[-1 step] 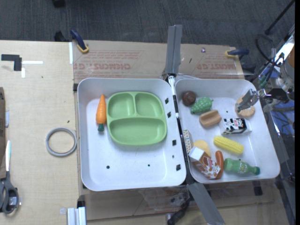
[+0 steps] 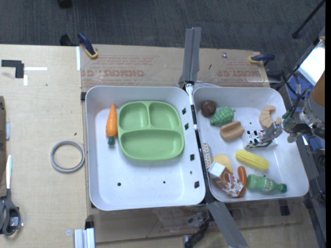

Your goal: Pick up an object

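Observation:
The right bin [image 2: 292, 154] holds several toy foods: a brown ball [image 2: 209, 107], a green bumpy fruit [image 2: 222, 115], a hot-dog bun [image 2: 231, 130], a tan curved pastry [image 2: 267, 115], a corn cob [image 2: 252, 159], a green bottle [image 2: 265, 184], a yellow piece [image 2: 222, 161] and a brown packet [image 2: 230, 184]. My gripper [image 2: 272, 133] reaches in from the right and hangs low over the right bin. It is right at a small black-and-white item [image 2: 255, 138], just above the corn. Whether it touches that item is unclear.
The left bin [image 2: 145, 190] carries a green divided tray [image 2: 151, 130] with an orange carrot [image 2: 111, 122] beside it on the left. On the bench to the left lie a tape ring [image 2: 68, 155] and scissors [image 2: 9, 213]. A metal divider [image 2: 190, 56] rises between the bins.

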Robot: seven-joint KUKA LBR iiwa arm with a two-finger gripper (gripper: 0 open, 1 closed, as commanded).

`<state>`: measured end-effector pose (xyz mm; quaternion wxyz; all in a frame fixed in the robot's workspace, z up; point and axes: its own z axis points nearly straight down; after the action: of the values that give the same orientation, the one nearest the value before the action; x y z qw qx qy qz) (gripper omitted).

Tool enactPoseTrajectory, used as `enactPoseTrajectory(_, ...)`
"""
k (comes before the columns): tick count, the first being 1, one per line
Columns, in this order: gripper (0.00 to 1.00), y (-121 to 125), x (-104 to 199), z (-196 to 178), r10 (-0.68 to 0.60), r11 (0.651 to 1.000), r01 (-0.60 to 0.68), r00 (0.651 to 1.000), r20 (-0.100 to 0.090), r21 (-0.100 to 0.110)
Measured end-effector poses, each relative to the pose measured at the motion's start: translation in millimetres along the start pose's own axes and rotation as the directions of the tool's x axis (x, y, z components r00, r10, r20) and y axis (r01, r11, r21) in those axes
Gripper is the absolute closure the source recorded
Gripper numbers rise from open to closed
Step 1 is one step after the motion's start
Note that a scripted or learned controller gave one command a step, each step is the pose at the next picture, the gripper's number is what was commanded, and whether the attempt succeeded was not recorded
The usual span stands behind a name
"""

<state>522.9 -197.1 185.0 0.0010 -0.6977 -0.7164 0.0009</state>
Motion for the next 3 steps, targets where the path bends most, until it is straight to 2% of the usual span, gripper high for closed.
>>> enactPoseTrajectory(1,0.0,0.0,0.0,0.0,0.0,1.0,0.0,1.0,0.0,0.0)
enactPoseTrajectory(2,0.0,-44.2,41.1,-11.3,-0.131,0.991,0.131,0.991,0.0,-0.001)
enactPoseTrajectory(3,0.0,-45.0,33.6,84.5,-0.121,0.993,0.121,0.993,-0.001,0.0)
